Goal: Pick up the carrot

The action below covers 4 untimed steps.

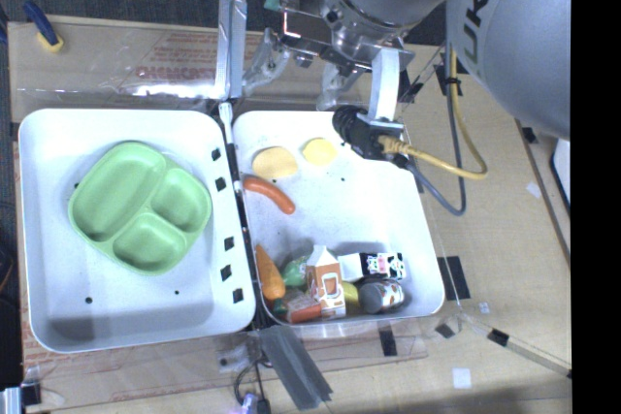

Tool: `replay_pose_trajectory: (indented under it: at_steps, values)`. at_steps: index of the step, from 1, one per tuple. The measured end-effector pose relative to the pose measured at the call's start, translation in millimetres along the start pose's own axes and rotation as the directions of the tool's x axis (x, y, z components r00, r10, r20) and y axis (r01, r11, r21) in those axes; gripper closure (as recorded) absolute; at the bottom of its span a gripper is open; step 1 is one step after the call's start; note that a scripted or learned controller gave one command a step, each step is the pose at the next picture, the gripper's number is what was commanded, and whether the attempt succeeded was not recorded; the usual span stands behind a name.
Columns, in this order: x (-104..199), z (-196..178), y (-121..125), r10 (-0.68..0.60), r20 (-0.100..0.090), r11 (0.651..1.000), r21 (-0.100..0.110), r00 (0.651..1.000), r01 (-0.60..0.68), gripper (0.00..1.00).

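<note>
The carrot (pixel 270 274) is an orange tapered piece lying against the left wall of the right bin (pixel 412 208), near its front corner, next to a heap of toy groceries. My gripper (pixel 330 84) hangs over the back rim of the right bin, well behind the carrot and apart from it. Nothing shows in its grasp. The grey arm with its orange band reaches in from the top right.
A red-orange sausage (pixel 269 193) and two yellow pieces (pixel 276 162) (pixel 318 150) lie in the back half of the right bin. A small carton (pixel 326 290), a cow-patterned box (pixel 383 265) and a dark can (pixel 380 297) crowd the front. A green divided plate (pixel 141 206) fills the left bin (pixel 49 305).
</note>
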State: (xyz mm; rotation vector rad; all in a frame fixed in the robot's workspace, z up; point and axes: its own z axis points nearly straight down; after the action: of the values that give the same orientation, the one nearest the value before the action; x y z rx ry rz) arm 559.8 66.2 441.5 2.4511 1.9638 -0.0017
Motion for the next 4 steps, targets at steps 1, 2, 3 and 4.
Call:
replay_pose_trajectory:
  at_steps: [1,2,3,4]
  values:
    - [-10.0,-0.3,-49.8,0.261,0.001,0.965,0.004,0.965,-0.261,0.00]
    - [21.7,202.7,-78.1,0.071,0.002,0.997,0.005,0.997,-0.071,0.00]
    - [108.1,344.5,-106.8,0.486,-0.009,0.874,-0.004,0.874,-0.486,0.00]
    - [130.7,293.0,-116.1,0.607,0.002,0.794,0.002,0.794,-0.607,0.00]
